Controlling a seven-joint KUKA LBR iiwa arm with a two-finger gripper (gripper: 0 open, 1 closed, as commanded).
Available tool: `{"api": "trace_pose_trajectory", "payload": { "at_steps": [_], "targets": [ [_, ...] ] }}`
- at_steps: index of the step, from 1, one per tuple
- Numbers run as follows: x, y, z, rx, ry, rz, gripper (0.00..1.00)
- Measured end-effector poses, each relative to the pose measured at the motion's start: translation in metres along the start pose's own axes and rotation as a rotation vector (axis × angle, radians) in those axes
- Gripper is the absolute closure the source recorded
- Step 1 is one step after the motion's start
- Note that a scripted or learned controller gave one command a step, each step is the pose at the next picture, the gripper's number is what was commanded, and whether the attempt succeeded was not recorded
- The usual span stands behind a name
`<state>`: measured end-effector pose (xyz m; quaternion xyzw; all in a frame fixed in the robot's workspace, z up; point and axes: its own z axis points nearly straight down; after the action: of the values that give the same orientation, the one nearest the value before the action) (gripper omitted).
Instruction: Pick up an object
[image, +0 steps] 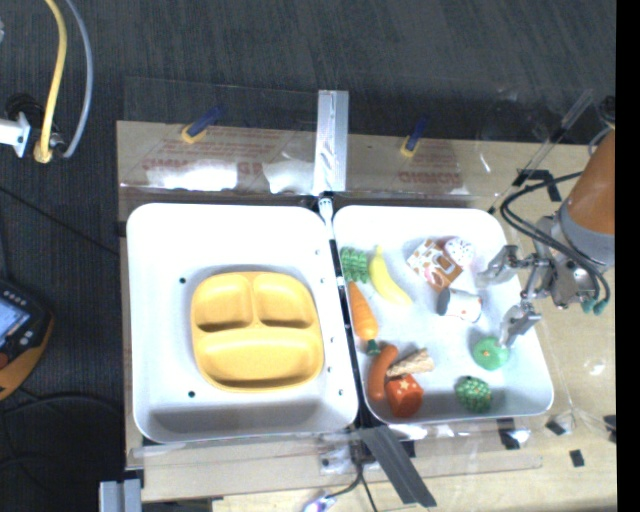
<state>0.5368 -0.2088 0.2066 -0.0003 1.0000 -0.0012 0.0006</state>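
Observation:
The right bin holds several toy foods. Among them are a banana, a carrot, a green ridged piece, a patterned red and white box and a small white piece. Nearer the front lie a green ball, a green knobbly piece, a red tomato and a tan wedge. My gripper hangs over the bin's right side, open, with nothing between its fingers. One fingertip is just above the green ball.
A yellow compartment tray lies in the left bin. A narrow wall separates the two bins. Cables trail beside the arm at the right, and a yellow hose hangs at the top left.

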Motion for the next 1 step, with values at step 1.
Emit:
{"api": "trace_pose_trajectory", "payload": {
  "at_steps": [1],
  "targets": [
    [-0.0428,0.0348,0.1162,0.001,-0.014,0.105,0.0]
  ]
}}
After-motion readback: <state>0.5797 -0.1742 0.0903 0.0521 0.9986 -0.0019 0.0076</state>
